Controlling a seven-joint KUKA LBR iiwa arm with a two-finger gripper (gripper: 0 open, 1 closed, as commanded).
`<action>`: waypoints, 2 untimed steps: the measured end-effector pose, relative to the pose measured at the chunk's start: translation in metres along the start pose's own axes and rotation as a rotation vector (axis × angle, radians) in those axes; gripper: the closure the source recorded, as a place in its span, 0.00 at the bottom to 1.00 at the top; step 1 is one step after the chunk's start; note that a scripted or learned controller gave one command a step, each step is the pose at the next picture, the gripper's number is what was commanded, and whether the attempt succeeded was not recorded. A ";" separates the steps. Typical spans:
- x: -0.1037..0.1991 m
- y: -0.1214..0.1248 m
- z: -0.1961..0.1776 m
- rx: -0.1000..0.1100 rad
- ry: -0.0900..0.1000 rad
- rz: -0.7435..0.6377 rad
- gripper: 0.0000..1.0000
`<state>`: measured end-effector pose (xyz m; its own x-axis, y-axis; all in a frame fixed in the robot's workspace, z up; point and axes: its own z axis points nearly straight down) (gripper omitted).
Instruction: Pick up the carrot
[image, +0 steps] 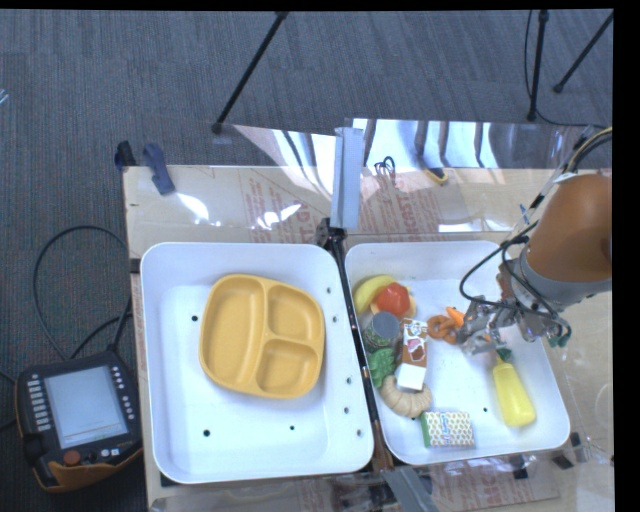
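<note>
Pendant: teach pendant (83, 413) with a grey screen lies on the floor at the bench's near left corner, closest to the camera, its cable looping behind it.
Carrot: small orange carrot (455, 317) lies in the right bin, toward its middle right, just beside an orange pretzel-shaped piece (441, 328).
Gripper: gripper (487, 332) hangs over the right bin just to the right of the carrot, very near it; from this angle I cannot tell how its fingers stand, or whether they touch the carrot.
Arm: arm's orange band (572, 228) sits above the wrist at the right edge, with cables trailing by it.
Right bin: white bin (556, 392) holds, besides the carrot, a yellow bottle (511, 393) near the gripper, a banana (370, 290) and a red tomato (394, 299) at the far left, a dark round can (383, 328), a small carton (414, 343), something green (382, 364), a white block (410, 377) on a tan ring (410, 401), and a patterned box (447, 428) at the near edge.
Left bin: second white bin (170, 440) holds a yellow divided plate (262, 335) with three compartments.
Bench: bench top (230, 205) behind the bins is covered in glossy sheeting.
</note>
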<state>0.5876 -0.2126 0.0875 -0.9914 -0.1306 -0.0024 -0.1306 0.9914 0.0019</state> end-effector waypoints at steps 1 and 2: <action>-0.041 0.051 0.000 0.000 0.000 0.176 1.00; 0.029 0.011 0.000 0.000 0.002 0.019 1.00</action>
<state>0.5578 -0.2050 0.0871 -0.9937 -0.1117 -0.0001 -0.1117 0.9937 0.0019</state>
